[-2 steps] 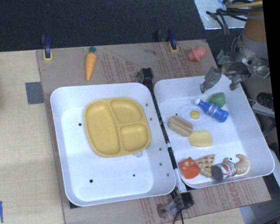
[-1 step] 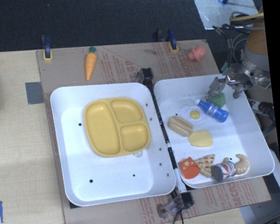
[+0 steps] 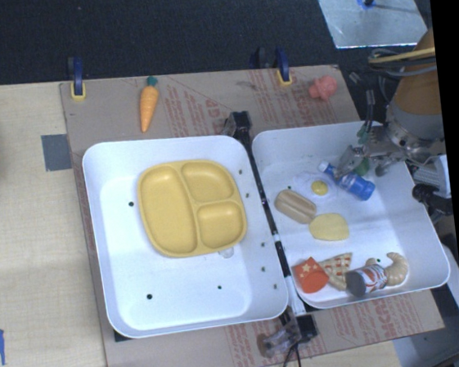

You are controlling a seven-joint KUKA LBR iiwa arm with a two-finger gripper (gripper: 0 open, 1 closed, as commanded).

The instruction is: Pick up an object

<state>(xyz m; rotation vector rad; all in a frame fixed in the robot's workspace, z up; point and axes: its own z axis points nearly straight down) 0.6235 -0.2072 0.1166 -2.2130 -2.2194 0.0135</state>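
Overhead, a small blue plastic bottle (image 3: 354, 182) lies tilted in the upper part of the right white bin (image 3: 407, 224), its pale cap end toward 10 o'clock. The two-finger gripper (image 3: 362, 160) sits directly over it at the bin's 1 o'clock corner; whether its fingers are apart, together or clamped on the bottle cannot be told from this angle. The grey arm with an orange band (image 3: 416, 100) reaches in from 3 o'clock.

Just at 9 o'clock of the bottle rests a small round yellow piece (image 3: 320, 187). Near it, toward 8 o'clock, lies a tan toy hot dog bun (image 3: 295, 206), and beside that, at 5 o'clock, a pale yellow oval piece (image 3: 329, 227). Along the bin's 6 o'clock edge sit a red toy piece (image 3: 310, 275) touching a toy pizza slice (image 3: 337, 268), then a small can-like toy with a dark end (image 3: 365, 279) and a tan croissant-shaped toy (image 3: 397, 267).

The left white bin (image 3: 127, 297) holds a yellow divided plastic plate (image 3: 191, 207). On the cardboard beyond the bins, at 12 o'clock, lie an orange toy carrot (image 3: 148, 104) and a pink toy (image 3: 324, 86).
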